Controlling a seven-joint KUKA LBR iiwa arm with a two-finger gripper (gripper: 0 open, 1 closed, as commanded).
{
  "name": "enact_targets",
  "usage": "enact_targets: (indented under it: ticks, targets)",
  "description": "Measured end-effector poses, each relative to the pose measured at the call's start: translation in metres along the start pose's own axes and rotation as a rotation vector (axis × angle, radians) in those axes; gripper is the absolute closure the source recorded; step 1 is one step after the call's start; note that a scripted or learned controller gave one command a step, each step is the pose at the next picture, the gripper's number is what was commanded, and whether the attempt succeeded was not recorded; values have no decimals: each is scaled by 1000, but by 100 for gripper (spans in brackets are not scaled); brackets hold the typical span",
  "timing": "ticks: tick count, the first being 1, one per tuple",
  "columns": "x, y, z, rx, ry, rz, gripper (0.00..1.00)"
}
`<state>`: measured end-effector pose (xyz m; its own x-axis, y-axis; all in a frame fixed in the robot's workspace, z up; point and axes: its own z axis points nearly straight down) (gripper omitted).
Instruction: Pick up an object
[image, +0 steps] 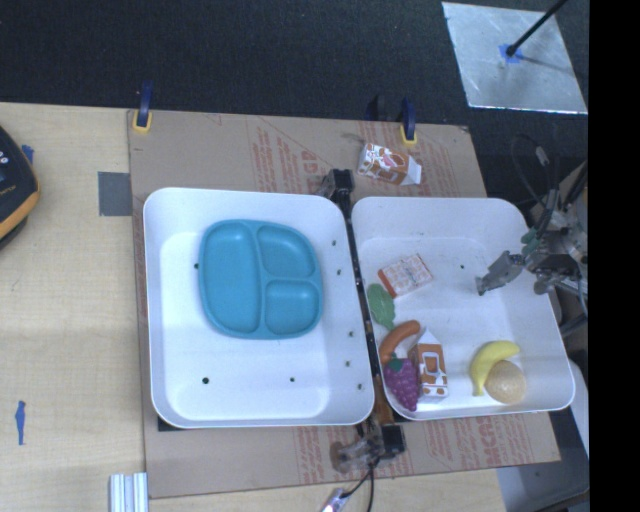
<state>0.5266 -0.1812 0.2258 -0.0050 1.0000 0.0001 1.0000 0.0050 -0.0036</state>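
We are looking at a right bin (455, 215) where the candidates are lying mostly along its near and left sides: a banana (492, 360) touching a pale round fruit (507, 382) in the near right corner, a small carton (430, 368) beside purple grapes (402, 383), a sausage (397, 338) and a green piece (380, 304) close to the left wall, and a flat packet (405, 274) lying alone toward the middle.

We are seeing the gripper (497, 276) reaching in at the bin's right edge, over bare floor and well apart from every item. We cannot tell how its pincer is standing; nothing is visibly sitting in it.

We are judging several risks. The banana and round fruit are touching, so a descent there is likely to nudge one away or catch both. The grapes, carton and sausage are crowding each other, leaving little room alongside. The green piece is hugging the wall, inviting a collision. The packet is lying flat and may slip. Coming straight down from here, we are closing on nothing.

The left bin (170, 380) is holding a blue tray (262, 278).
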Motion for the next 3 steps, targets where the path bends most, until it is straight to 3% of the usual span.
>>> enact_targets:
  ticks: [1, 2, 3]
  targets:
    - [63, -45, 62, 2, 0, -1, 0]
    - [83, -51, 135, 1, 0, 0, 0]
    - [83, -50, 124, 1, -1, -5, 100]
